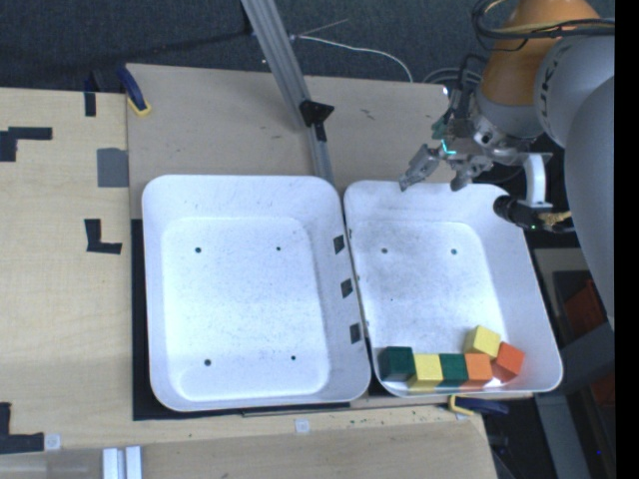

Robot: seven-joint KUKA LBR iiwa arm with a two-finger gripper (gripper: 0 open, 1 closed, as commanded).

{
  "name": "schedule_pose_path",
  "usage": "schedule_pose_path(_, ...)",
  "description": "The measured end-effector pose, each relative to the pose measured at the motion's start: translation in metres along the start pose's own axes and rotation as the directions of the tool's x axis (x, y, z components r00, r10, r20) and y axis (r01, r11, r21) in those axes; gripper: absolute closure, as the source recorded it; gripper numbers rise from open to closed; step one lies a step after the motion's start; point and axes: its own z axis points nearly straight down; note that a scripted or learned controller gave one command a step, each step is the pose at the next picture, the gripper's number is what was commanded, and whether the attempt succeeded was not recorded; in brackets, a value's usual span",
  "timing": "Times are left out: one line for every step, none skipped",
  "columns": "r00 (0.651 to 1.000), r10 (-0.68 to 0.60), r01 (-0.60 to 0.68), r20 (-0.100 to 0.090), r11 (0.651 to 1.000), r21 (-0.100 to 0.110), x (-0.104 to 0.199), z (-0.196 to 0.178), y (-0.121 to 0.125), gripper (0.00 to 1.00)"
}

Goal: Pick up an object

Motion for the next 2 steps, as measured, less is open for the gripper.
schedule_pose_path(1.0, 0.004, -0.004, -0.001, 1.0, 0.006, -0.002, 0.014, -0.095, 0.0)
schedule_pose_path(1.0, 0.012, -0.012, 0.003, 1.0, 0.001, -0.079, -0.015, -0.172, 0.0)
